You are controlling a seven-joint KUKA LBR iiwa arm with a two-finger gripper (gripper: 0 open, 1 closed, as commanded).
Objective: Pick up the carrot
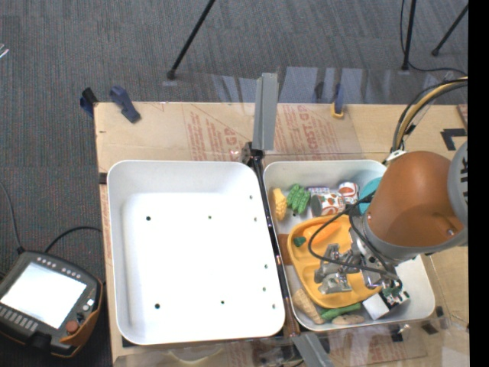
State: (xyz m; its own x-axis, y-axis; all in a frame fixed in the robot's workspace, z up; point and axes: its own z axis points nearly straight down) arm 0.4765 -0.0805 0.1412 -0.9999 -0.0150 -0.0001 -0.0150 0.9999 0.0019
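The floor (92, 29) is dark grey carpet. Thin black stand legs (195, 30) rest on it near the top, with more legs (416, 21) at the top right. The bench (176, 132) is light brown board with red print. A blue clamp (122, 104) grips its top left corner. A grey post (266, 113) stands at the back edge. A tablet (44, 303) with a bright screen lies on the floor at the bottom left.

We list: two white bins, the left bin (191, 189) and the right bin (424, 293). In the right bin: a yellow plate (306, 262), a corn cob (280, 202), a green toy (299, 198). Lower left of frame: a control tablet (44, 303). Upper left: a blue clamp (124, 103).
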